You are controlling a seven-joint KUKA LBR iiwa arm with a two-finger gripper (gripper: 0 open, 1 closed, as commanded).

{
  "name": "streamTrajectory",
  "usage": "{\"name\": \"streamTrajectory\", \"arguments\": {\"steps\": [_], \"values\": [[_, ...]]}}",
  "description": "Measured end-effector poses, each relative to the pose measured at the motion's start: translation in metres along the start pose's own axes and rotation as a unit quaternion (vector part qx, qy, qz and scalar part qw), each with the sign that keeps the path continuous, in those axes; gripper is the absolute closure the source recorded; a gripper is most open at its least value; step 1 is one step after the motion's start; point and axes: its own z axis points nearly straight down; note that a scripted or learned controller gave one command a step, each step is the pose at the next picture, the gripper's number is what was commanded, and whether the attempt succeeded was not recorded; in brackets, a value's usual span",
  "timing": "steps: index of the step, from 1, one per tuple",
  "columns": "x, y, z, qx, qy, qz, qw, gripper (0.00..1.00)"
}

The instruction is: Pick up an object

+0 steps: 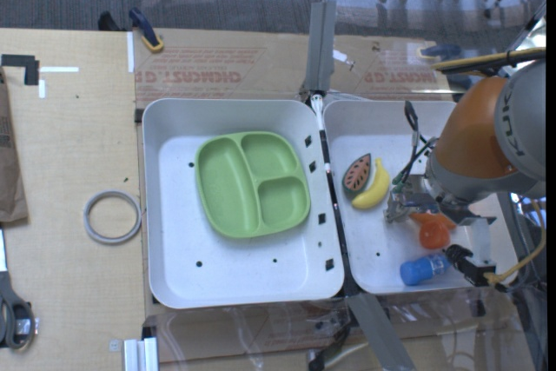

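In the right bin lie a yellow banana and a watermelon slice side by side near the left wall. An orange object sits just under my wrist, and a blue bottle-like object lies near the bin's front edge. My gripper is down in the right bin, right of the banana and touching the left side of the orange object. Its metal fingers are small and partly hidden by the wrist.
The left bin holds a green divided plate. A grey tape ring lies on the bench at the left. Scissors lie at the bottom left corner. A metal divider post rises between the bins at the back.
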Motion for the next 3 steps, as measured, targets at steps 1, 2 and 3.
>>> {"name": "streamTrajectory", "arguments": {"steps": [1, 2, 3], "values": [[-0.025, 0.029, -0.023, 0.0, -0.001, 0.186, 0.9826, 1.0], [-0.041, 0.077, 0.0, 0.001, -0.001, 0.402, 0.9156, 1.0], [-0.075, 0.098, 0.0, 0.001, -0.001, 0.624, 0.7815, 1.0]]}}
